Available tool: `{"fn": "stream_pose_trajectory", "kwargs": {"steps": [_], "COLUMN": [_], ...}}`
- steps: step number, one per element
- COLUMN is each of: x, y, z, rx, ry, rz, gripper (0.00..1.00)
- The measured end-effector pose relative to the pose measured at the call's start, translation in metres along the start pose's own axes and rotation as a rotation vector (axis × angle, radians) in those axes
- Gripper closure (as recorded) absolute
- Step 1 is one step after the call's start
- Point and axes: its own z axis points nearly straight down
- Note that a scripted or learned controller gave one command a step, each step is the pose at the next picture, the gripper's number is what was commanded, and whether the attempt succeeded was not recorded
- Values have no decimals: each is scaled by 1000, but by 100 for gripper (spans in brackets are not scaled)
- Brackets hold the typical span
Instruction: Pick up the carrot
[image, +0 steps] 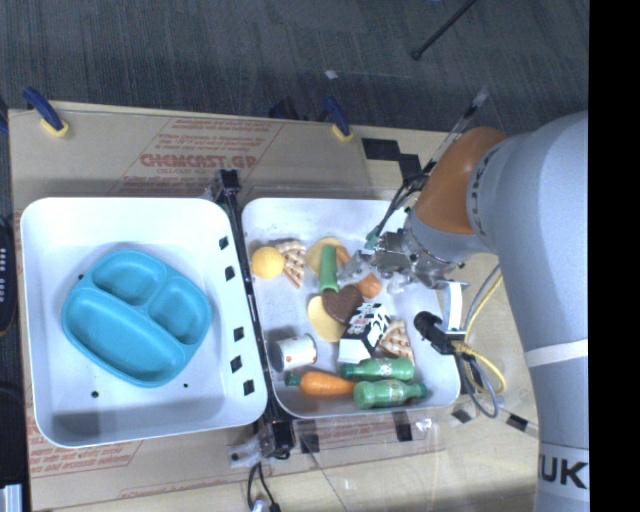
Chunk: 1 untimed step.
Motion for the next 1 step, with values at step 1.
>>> {"fn": "stream_pose_trajectory", "kwargs": {"steps": [1], "x": [1], "y": [0], "z": [-10], "rx": [3], "ry": [1], "rz": [-8], "gripper": [100]}}
